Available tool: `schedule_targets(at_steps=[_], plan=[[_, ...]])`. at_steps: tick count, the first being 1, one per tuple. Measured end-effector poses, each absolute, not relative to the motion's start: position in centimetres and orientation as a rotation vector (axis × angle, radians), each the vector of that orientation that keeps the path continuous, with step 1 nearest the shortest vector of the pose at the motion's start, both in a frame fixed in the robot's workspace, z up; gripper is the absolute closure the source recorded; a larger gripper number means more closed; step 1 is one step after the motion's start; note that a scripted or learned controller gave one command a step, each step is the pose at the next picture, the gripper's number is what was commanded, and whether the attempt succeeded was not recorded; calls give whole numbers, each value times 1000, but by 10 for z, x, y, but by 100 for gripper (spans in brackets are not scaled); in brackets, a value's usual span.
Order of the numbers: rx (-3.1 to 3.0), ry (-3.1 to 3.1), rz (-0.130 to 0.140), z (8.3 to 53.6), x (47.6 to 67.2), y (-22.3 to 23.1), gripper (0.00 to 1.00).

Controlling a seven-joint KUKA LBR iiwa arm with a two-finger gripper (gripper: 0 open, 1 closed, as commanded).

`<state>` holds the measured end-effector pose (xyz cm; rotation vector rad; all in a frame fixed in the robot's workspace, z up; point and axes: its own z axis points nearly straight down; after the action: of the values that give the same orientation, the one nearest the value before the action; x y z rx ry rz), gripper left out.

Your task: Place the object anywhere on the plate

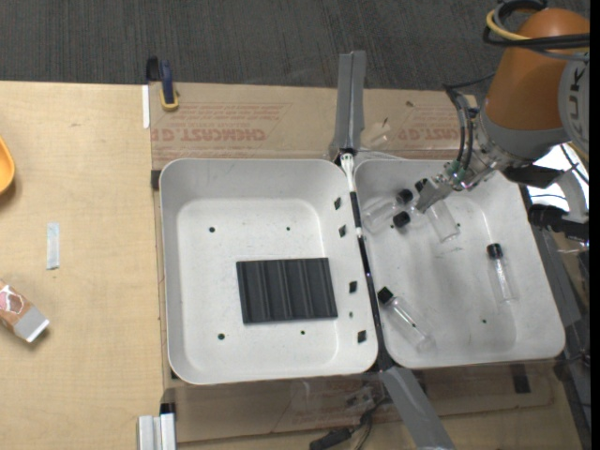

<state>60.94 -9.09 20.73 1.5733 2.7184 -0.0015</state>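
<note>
Nearest in the left bin (187, 345) lies the dark ribbed plate (286, 290), flat and bare. In the right bin (539, 340), 1 clear vial (398, 311) sits at the near left, another (500, 270) to the right, and 2 more (384, 212) are far left, hard to separate. The gripper (433, 195) hangs over the far part; its jaws blur together and I cannot tell their state.

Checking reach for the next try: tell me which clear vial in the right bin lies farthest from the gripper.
The black-capped vial near the right bin's front-left corner; the others lie closer to the gripper.
</note>
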Motion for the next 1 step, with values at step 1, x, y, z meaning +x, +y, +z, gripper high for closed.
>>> schedule_targets(at_steps=[1], plan=[[1719,2631,-3,301,560,-13,100]])
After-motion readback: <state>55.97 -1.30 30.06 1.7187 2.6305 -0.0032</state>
